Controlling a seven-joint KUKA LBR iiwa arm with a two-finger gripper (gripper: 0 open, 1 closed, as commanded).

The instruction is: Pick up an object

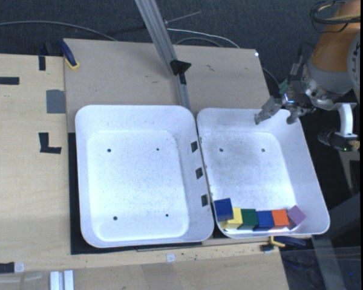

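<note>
My gripper (276, 115) is over the far right corner of the right bin (302, 156), just above the rim. Two fingers (263, 115) are spread apart, one toward the bin's back wall, the other near the right rim. Nothing between them. Wrist w/ orange band (336, 47) sits off to the right, outside the bin.

Objs are all in the right bin, bunched along the near wall in a row: blue block (222, 208) at the left end, sitting on or against a yellow block (231, 222), then green block (248, 217), another blue one (265, 219), orange block (279, 217), purple block (296, 214) at the right end, tilted against the corner. They're touching or nearly so; can't tell exact gaps at this res.

Gripper is well apart from that row, opposite end of the bin.

Left bin (91, 162) is beside the right one, rims touching along the middle. Slanted metal pole (160, 38) crosses the bench behind the bins. Blue-yellow clamp (68, 54) at the bench's far left corner, another clamp (284, 242) just beside the right bin's near rim.
</note>
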